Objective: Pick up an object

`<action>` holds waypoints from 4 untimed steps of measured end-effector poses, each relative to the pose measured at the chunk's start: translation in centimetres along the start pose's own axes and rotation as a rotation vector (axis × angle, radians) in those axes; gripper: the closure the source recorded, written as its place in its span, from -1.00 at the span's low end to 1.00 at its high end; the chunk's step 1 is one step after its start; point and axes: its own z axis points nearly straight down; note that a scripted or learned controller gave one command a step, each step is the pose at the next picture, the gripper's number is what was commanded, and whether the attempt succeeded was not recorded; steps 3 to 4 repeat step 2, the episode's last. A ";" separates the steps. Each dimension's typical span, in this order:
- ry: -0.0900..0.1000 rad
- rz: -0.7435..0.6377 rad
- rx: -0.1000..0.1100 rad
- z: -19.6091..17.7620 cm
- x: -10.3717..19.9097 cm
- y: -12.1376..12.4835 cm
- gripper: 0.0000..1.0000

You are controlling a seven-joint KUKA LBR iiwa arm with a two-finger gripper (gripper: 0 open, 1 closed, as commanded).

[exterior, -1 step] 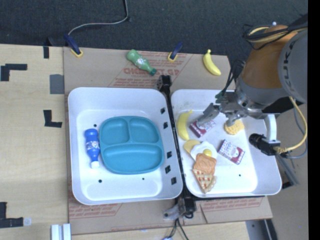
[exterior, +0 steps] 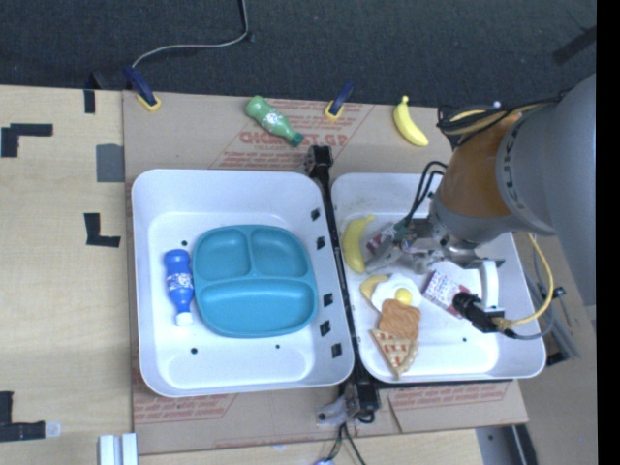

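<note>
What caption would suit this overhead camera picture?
Robot claw reaches down beside a banana in the right bin; blue tray in the left.

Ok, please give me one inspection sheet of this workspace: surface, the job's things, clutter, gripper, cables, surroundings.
Surface: bench bearing two white bins, left bin and right bin.
Job's things: right bin holds a banana, fried egg, waffle and a small packet; left bin holds a blue divided plate and a blue bottle.
Clutter: green bottle and second banana on the bench behind the bins.
Gripper: gripper low in the right bin beside the banana; finger state unclear.
Cables: yellow and black cables on the arm; black cable behind.
Surroundings: dark floor.
</note>
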 end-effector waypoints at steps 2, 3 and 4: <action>-0.004 0.000 -0.004 -0.4 0.4 6.3 1.00; -0.004 0.000 -0.004 -0.4 0.4 6.3 1.00; -0.004 0.000 -0.004 -0.4 0.4 6.3 1.00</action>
